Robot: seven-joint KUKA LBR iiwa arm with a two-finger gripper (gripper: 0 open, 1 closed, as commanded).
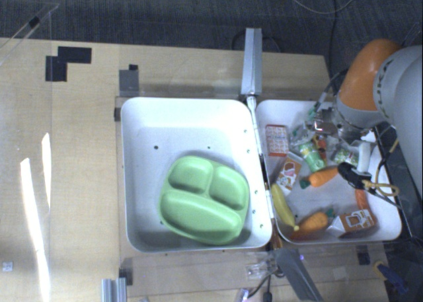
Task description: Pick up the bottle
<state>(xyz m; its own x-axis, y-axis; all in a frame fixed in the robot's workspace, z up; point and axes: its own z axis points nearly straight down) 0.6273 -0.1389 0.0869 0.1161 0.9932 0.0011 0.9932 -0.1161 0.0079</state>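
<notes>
Gripper low over the far part of the right bin, at the end of the grey arm entering from the right. Whether it is spread or closed: cannot tell, since its tip is lost in the clutter beneath it. Nothing is seen to be held.

Bottle: small and green, lying tilted in the right bin, just near-side of the gripper and close to it. Contact between the two cannot be made out.

Just beside the bottle, toward the near side: a carrot lying across the bin floor. Left of the bottle, a red-and-white carton lies flat by the bin's left wall. Nearer the camera from that, a second small carton sits tilted.

Along the left wall toward the near corner: a banana, lengthwise against the wall. A second carrot rests at the near wall, beside the banana's end. A brown carton sits in the near right corner.

Left bin: holds one green divided tray, set in the near half, well apart from the gripper.
</notes>
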